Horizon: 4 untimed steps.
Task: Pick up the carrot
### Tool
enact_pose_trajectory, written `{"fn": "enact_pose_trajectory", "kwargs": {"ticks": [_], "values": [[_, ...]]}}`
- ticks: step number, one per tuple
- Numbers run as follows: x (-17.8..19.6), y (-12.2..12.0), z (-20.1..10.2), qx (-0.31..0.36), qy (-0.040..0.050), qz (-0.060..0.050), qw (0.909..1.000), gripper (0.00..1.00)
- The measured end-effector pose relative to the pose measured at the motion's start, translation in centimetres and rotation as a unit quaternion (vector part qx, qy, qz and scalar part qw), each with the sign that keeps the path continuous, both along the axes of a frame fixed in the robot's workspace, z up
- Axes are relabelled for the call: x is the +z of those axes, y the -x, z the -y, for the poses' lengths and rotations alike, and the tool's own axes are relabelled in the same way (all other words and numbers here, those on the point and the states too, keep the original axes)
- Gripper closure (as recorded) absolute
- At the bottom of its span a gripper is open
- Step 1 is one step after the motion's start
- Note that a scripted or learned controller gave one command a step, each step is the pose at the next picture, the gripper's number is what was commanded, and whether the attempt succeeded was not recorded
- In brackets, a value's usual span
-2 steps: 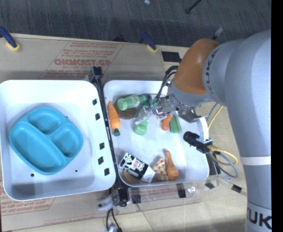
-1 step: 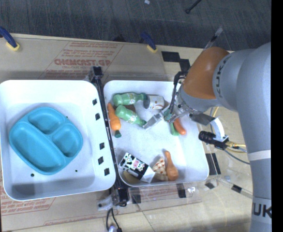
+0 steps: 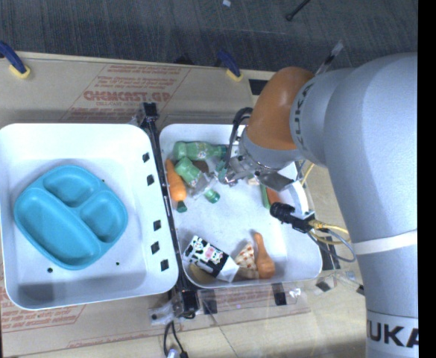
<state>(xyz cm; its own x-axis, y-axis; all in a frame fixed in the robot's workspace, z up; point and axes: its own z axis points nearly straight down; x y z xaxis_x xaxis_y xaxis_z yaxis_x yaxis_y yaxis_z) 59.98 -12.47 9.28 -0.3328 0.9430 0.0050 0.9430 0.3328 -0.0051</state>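
The carrot (image 3: 176, 186) is orange with a green stub at its near end. It lies along the left wall of the right bin (image 3: 292, 263), pointing toward the back. My gripper (image 3: 228, 173) hangs low over the middle of the bin's back part, to the right of the carrot and apart from it. It sits beside a crumpled green plastic bottle (image 3: 194, 159). The grey wrist and orange band (image 3: 277, 114) cover the gripper from above.
A small green cap (image 3: 212, 196) lies just right of the carrot. A black-and-white carton (image 3: 205, 253), a pizza slice (image 3: 245, 256) and an orange-brown food piece (image 3: 262, 253) lie at the bin's front. The left bin (image 3: 24, 289) holds a blue divided plate (image 3: 70, 215).
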Motion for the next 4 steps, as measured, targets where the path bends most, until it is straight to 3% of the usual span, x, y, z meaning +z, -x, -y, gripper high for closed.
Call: {"fn": "enact_pose_trajectory", "kwargs": {"ticks": [1,2,3,4], "values": [[0.0,-4.3,-2.7,-0.049,0.0042,0.001,0.9988,0.00],[10.5,0.5,-10.1,-0.038,0.0004,0.006,0.9993,0.00],[9.8,7.7,-7.7,-0.046,0.0029,-0.001,0.9989,0.00],[4.2,3.2,-2.5,-0.034,0.0027,-0.002,0.9994,0.00]]}}
